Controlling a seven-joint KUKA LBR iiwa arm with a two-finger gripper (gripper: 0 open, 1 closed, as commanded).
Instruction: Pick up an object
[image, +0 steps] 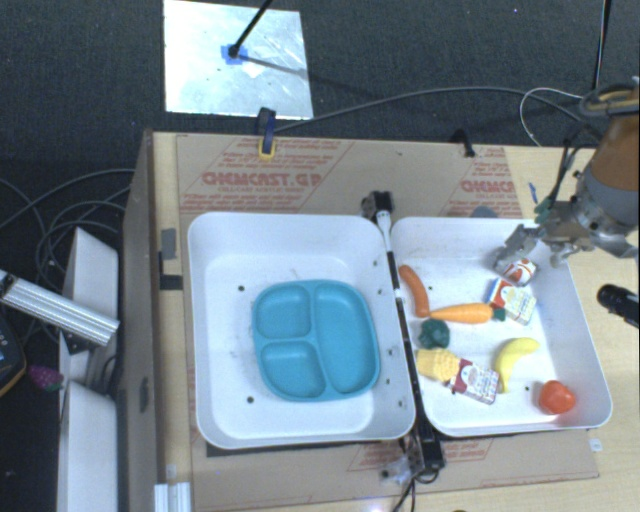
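Observation:
My gripper hangs over the far right part of the right bin, its two grey fingers spread open. A small red and white carton lies just below and between the fingertips, not held. Close in front of it sits a white carton with red and green print. Further toys lie in the same bin: an orange carrot, an orange sausage, a green broccoli piece, a yellow corn cob, a red and white packet, a banana and a red tomato.
The left bin holds a blue divided plate. A black clip sits at the far end of the ridge between the bins. Cables run across the brown board behind the bins.

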